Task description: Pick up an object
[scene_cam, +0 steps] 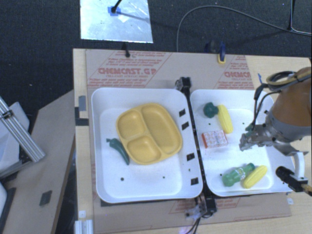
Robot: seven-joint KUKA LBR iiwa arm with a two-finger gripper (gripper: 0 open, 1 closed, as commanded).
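The right bin (234, 191) holds several objects. A dark green lump (210, 109) lies beside a yellow corn cob (224, 118) at the back. A small red and white box (214, 139) sits near the middle. A green bottle (237, 175) and a yellow oblong piece (255, 176) lie together at the front. My gripper (247, 141) hangs low over the bin's right half, to the right of the box and above the bottle, with bare bin floor under it. I see nothing held in it.
The left bin (105, 179) carries a yellow divided plate (147, 132) with a green pepper (118, 149) at its left edge. A black divider (191, 140) runs between the bins. The arm's orange and grey wrist (292, 111) covers the right bin's far right side.
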